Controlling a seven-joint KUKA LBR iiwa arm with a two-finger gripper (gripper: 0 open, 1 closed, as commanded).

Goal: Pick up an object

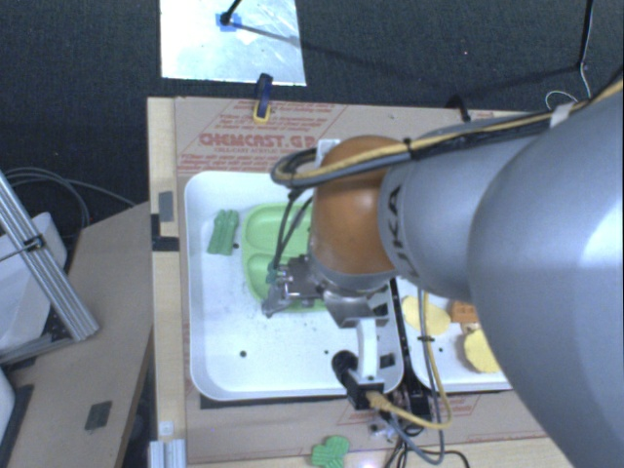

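glossy white plastic bin (219,359), matt grey arm (507,222)

Looks like a robotics lab bench, not a home. Grey KUKA arm (487,203) with loose cables, white bins (210,359) sitting on printed cardboard (253,139), aluminium framing (44,271) off to one side, dark carpet (78,66) and a foil sheet (234,27) behind.

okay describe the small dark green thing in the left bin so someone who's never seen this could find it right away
Start at the left white bin and look to its upper left area. The dark green ridged block lies there on the bin floor. It is left of the light green piece, which is larger, paler and partly hidden by the arm.
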